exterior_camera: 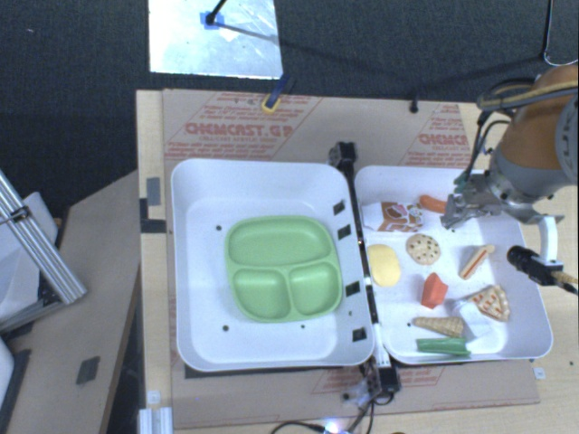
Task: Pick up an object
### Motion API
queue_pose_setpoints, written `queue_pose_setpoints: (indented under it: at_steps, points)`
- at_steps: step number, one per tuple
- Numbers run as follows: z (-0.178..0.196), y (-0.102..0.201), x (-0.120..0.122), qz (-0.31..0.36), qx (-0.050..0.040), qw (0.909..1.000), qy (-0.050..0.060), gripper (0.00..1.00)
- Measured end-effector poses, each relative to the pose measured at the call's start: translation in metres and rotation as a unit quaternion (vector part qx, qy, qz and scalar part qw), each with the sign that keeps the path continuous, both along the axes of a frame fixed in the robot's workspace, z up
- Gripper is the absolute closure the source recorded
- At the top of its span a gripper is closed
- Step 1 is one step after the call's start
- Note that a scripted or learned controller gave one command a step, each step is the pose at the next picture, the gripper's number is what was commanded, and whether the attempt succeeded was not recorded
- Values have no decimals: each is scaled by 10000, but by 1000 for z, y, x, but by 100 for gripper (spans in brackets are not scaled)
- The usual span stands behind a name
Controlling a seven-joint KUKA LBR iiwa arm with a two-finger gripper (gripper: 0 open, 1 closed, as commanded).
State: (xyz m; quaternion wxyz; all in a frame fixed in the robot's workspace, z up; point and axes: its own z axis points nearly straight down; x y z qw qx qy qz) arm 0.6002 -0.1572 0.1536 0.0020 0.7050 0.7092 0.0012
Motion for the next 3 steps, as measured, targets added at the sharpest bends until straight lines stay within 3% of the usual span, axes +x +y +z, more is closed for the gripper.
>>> queue_pose_setpoints:
  at_steps: [2,3]
  points:
    - [72,6,1,4,2,10000,2,100]
    - [62,29,-44,-23,12,10000,35,100]
